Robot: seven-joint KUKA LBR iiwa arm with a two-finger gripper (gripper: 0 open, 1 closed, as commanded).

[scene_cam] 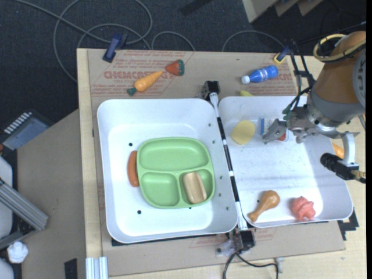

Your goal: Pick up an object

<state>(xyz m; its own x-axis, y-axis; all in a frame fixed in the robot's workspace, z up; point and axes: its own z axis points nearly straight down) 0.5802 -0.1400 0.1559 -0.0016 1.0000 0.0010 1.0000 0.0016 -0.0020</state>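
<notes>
Arm: the grey arm with its orange band (340, 68) reached in from the right, over the upper part of the right bin
Gripper: the gripper (278, 131) hung low over the right bin's upper middle; whether anything sat between its fingers, or how wide they stood, could not be told
Right bin: the right bin (290, 173) held a yellow round piece (243, 132) just left of the gripper, a chicken drumstick (264, 204) near the front edge, and a pink toy (303, 208) beside the drumstick to the right
Left bin: the left bin (116, 156) held a green divided tray (172, 171) with a bread roll (195, 187) in its lower right compartment, and a sausage (133, 168) lying against the tray's left side
Bench beyond the bins: a toy carrot (146, 81), a strawberry (175, 68) and a blue and white bottle (260, 74) lay on the board (232, 63)
</notes>
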